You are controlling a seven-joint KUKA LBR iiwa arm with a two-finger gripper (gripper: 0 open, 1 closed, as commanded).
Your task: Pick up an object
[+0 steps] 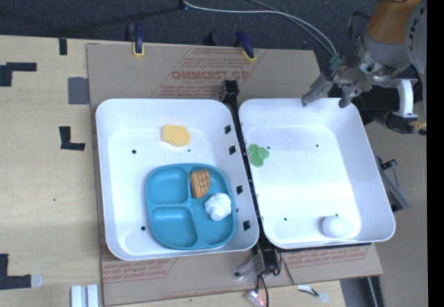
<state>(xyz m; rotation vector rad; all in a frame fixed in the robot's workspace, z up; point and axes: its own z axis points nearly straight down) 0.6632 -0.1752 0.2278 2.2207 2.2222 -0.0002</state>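
Note:
My gripper [326,96] hangs open above the far right corner of the right bin [361,160], its two dark fingers spread with nothing between them. In that bin a small green object [258,155] lies by the left wall, and a white ball [336,226] rests near the front right corner. The left bin [114,160] holds a yellow piece [175,135] toward the back. A blue divided tray [163,226] sits at its front, carrying a waffle-like brown piece [200,183] and a white lump [218,206].
Both bins rest on a cardboard sheet [201,73] clamped at the back by two blue-and-yellow clamps [137,40]. A cable [208,1] runs across the dark background behind. The grey arm with its orange band [395,14] fills the upper right.

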